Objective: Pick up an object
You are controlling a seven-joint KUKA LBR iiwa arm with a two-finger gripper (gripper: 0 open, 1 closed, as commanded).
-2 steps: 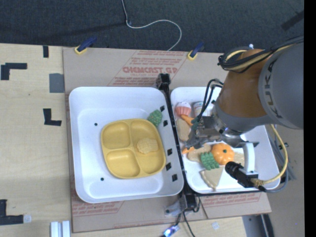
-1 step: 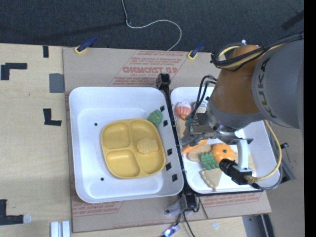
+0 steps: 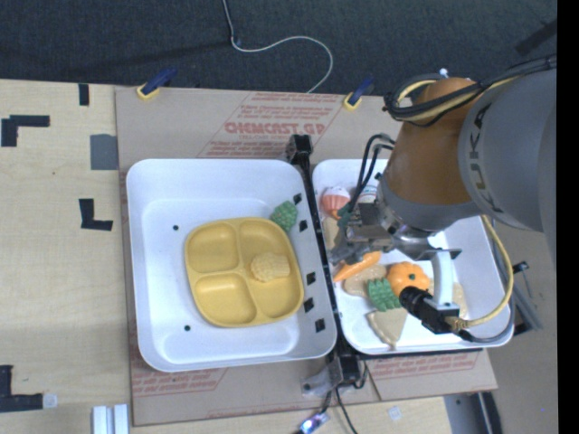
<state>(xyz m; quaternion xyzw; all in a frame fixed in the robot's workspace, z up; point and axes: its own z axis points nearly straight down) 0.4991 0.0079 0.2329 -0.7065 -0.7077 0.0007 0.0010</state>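
Note:
My gripper [image 3: 355,240] reaches down into the left part of the right bin [image 3: 479,333], under the orange-banded wrist. Right below it lies an orange carrot-like piece [image 3: 357,267]. Beside that are a green broccoli-like piece [image 3: 381,294], an orange round fruit [image 3: 409,277] and a tan wedge [image 3: 387,325]. A pinkish-white item [image 3: 334,201] sits at the bin's upper left. The arm hides much of this bin.
The left bin [image 3: 154,269] holds a yellow divided plate [image 3: 242,271] with a yellow corn-like piece [image 3: 270,266] on it, and a green leafy piece [image 3: 286,213] near its upper right. A black divider [image 3: 314,242] runs between the bins.

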